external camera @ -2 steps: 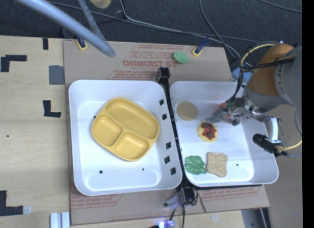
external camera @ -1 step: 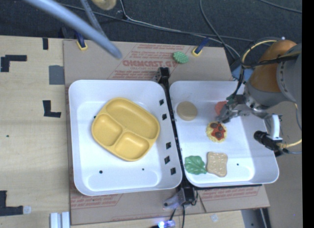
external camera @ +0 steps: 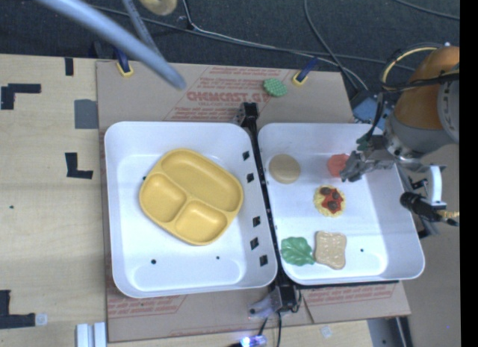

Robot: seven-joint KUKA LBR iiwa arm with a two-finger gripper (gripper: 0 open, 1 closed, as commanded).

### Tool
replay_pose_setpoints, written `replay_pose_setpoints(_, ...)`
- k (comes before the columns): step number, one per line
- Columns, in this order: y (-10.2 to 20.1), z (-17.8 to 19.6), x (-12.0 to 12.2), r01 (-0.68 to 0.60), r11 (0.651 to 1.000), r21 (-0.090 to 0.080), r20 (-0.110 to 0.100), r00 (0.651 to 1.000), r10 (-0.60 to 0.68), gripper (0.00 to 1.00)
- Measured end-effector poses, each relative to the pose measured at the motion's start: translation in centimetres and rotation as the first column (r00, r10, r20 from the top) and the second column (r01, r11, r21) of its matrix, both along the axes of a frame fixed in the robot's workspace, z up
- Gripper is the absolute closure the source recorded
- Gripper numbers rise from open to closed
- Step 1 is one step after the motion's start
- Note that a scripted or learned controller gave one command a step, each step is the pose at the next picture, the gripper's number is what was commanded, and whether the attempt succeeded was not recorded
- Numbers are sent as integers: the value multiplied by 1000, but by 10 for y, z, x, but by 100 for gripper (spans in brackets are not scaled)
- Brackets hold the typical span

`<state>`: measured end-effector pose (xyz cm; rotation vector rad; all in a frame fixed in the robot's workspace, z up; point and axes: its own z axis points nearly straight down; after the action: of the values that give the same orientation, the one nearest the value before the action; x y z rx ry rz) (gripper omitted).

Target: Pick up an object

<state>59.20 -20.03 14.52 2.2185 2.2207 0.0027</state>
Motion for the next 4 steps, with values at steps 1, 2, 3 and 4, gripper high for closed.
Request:
replay_pose_setpoints(1,10,56,6,-2,1000,0,3,1000,2,100)
replay_pose_setpoints(2,5,113,-1,-1,1000,-2,3,1000,1,100)
replay_pose_setpoints(3,58,117,-11,-5,1000,2,-3,1000,5,100)
replay_pose_setpoints(4,110,117,-17,-4,1000,2,-4,1000,4,100)
